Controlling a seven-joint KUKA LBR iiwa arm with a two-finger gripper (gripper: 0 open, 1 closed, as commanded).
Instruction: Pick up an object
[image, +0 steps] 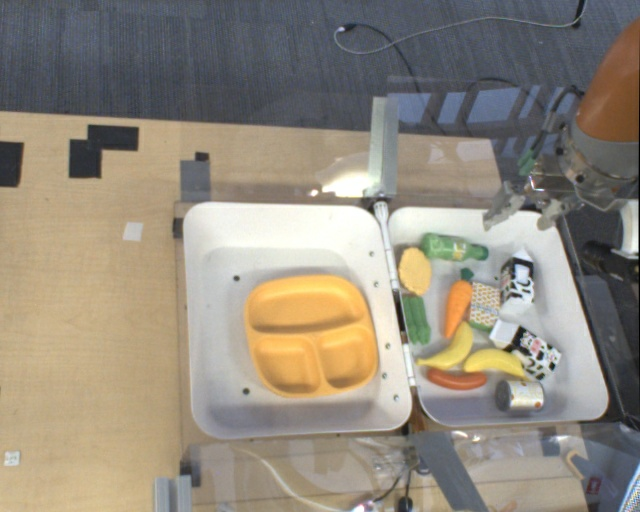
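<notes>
Pincer spread wide above the toy-filled bin

Pincer (524, 208) hangs at the far edge of the right bin (590, 385), under the grey arm with its orange band (612, 95). Its two fingers (500, 210) stand apart with nothing between them.

Every object that could be picked lies below and nearer the camera than the pincer, inside that bin. Closest to it, just down and to the left, is a green bottle (453, 247) lying on its side. Left of the bottle and further down sits a yellow corn piece (415, 270), with a green vegetable (415, 318) beneath it. Almost straight below the pincer stands a small black-and-white carton (517, 281); to its left are a patterned packet (485, 303) and an orange carrot (456, 306). Lower still, two yellow bananas (474, 352) lie side by side, a red sausage (457, 379) just beneath them. A second cow-patterned carton (536, 352) and a silver can (520, 397) lie furthest down from the pincer, near the bin's front rim.

Well off to the pincer's left and below, the left bin (215, 300) holds an orange divided tray (305, 335).
</notes>
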